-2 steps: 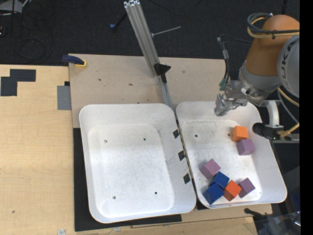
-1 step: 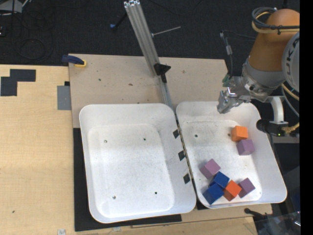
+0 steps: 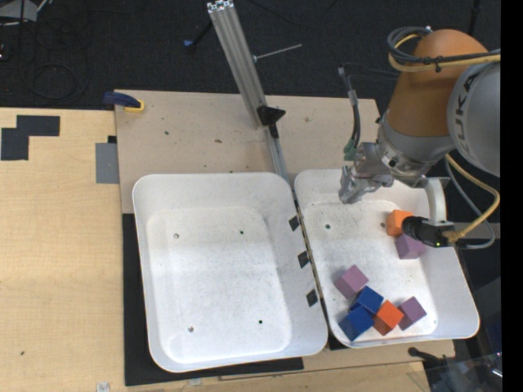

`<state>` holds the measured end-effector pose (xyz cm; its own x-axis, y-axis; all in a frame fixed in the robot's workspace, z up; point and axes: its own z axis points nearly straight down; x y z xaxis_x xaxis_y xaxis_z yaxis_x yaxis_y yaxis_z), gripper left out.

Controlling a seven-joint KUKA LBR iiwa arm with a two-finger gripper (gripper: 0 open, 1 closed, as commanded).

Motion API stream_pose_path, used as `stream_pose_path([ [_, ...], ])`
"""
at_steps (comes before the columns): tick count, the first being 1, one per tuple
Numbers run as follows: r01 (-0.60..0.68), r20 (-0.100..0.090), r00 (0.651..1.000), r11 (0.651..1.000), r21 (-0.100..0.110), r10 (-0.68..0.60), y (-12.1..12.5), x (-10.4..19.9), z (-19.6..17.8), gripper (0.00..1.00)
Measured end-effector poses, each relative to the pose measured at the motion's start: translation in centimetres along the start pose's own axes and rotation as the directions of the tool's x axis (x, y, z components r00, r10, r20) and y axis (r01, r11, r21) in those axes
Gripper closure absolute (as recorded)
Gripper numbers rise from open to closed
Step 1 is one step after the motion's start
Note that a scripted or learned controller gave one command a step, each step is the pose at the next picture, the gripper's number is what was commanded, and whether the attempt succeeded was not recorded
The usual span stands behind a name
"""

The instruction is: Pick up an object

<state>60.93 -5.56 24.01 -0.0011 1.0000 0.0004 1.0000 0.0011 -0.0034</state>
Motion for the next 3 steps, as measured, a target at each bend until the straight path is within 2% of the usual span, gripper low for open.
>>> stream_pose_path([
  [1,0.004,-0.002,1.000,1.000,0.001,-0.004,-0.9,4.9,-0.4,1.00],
  [2,0.003,-0.002,1.000,1.000,0.002,-0.003,-2.2,10.2,1.0,1.00],
  [3,0.003,0.000,1.000,1.000,0.003,-0.003,-4.3,14.2,1.8,1.00],
])
